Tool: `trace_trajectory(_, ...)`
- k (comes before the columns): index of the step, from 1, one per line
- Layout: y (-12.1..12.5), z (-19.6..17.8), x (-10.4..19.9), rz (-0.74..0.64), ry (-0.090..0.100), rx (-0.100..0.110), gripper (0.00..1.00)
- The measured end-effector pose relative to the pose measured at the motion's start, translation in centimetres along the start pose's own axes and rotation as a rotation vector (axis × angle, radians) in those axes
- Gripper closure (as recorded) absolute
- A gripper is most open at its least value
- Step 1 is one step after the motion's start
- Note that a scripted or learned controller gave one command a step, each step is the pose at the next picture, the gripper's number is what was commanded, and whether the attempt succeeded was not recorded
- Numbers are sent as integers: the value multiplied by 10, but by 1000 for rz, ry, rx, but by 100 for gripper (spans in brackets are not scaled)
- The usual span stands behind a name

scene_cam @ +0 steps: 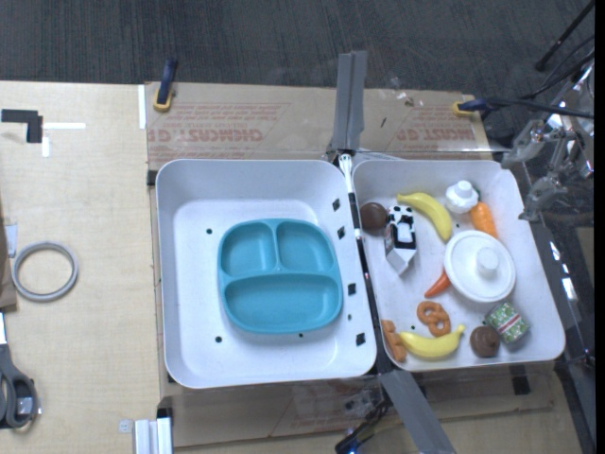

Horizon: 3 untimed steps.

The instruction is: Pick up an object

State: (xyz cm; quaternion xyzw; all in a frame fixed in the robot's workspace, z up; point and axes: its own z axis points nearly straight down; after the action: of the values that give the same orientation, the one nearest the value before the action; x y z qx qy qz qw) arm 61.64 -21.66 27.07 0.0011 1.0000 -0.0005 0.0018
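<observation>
Sitting side by side on the pale wooden bench (85,348) are two shallow white plastic bins. The left bin (180,282) holds one thing, a teal three-compartment plastic plate (281,275), lying flat near its middle. The right bin (529,253) holds all the small things: two yellow toy bananas, one at the far side (427,212) and one along the near wall (432,343); two orange toy carrots, one near the far right wall (483,218) and a smaller one (437,285) touching the left edge of the round white lidded dish (479,266); one small white knobbed cap (462,196) just beyond that dish; one dark brown round toy (374,217) by the left wall; one black-and-white block (403,227) just right of it, with a grey wedge (399,257) on its near side; one orange pretzel (435,317); one orange lumpy toy (392,340) at the near left corner; one brown ball (485,341) and one green-and-white printed can (508,323) in the near right corner.

At the far right, beyond the right bin's rim, grey metal arm hardware (558,154) shows, but the claw cannot be made out there, so whether it is apart or together cannot be told. Every small thing lies in the bin, left of and nearer than that hardware, none touching it.

Left on the bench lies one grey tape ring (43,270), and one pair of scissors (14,395) at the near left edge.
</observation>
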Motion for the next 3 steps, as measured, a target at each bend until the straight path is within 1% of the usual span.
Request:
trace_trajectory(1, -2, 132, -14, -85, -2, 1, 0)
trace_trajectory(2, -2, 143, -19, -137, -3, 1, 0)
trace_trajectory(3, -4, 145, -33, -161, -12, 2, 0)
